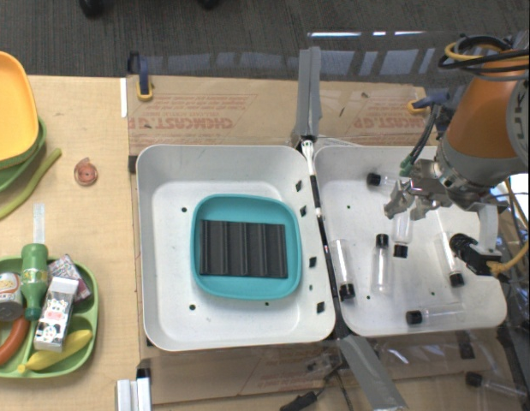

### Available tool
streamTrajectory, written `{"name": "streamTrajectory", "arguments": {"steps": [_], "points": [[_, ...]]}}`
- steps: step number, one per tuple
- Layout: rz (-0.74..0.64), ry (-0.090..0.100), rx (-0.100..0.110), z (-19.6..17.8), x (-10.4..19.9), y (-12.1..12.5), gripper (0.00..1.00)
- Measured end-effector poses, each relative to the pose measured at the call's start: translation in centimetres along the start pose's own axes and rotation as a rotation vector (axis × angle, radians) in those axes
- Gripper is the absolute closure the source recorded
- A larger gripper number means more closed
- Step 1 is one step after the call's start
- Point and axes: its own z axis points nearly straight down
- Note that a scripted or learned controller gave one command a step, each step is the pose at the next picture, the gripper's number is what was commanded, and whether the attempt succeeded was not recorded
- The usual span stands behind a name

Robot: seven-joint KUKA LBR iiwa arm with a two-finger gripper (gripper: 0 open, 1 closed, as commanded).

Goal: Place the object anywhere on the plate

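- The end effector (407, 204) hangs over the right bin (470, 302), near its upper middle; from here I cannot tell how it is set.
- Clear tubes with black caps lie scattered on that bin's floor; one tube (381, 262) sits just below the end effector.
- The teal plate (245, 209), with a dark ribbed centre, rests in the middle of the left bin (162, 229).
- On the bench (76, 221) at far left stands a green tray (80, 345) of toy food.
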Motion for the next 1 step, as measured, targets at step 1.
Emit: {"name": "streamTrajectory", "arguments": {"steps": [1], "points": [[0.0, 0.0, 0.0, 0.0, -0.01, 0.0, 0.0]]}}
